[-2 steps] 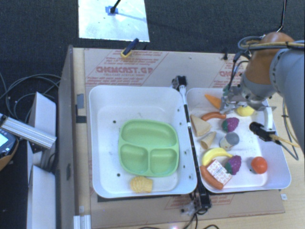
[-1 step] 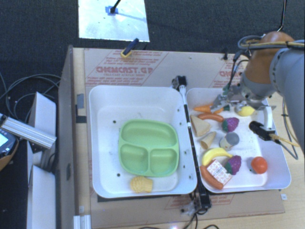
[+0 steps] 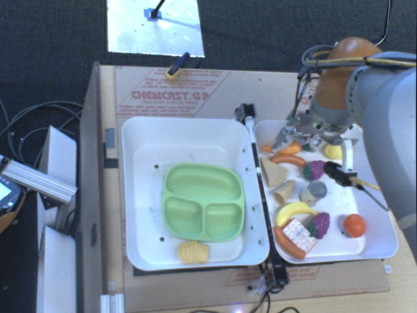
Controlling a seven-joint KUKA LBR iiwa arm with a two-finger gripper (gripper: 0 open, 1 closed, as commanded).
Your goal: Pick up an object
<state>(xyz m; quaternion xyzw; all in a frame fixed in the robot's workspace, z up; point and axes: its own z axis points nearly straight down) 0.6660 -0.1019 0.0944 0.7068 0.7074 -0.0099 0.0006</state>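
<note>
We log the gripper (image 3: 291,137) low over the right bin (image 3: 381,243), at the bin's 11 o'clock corner; we cannot tell how its tips stand. Just at its 6 o'clock lie a carrot (image 3: 285,149) and a sausage (image 3: 288,159). Further toward 6 o'clock: a bread slice (image 3: 273,172), purple grapes (image 3: 314,169), a banana (image 3: 294,211) and a tomato (image 3: 354,225). At 9 o'clock, the left bin (image 3: 140,175) carries a green divided plate (image 3: 203,202) and a corn cob (image 3: 193,252).

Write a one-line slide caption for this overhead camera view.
Robot gripper reaches into the right bin of toy food; the left bin holds a green plate and corn.
</note>
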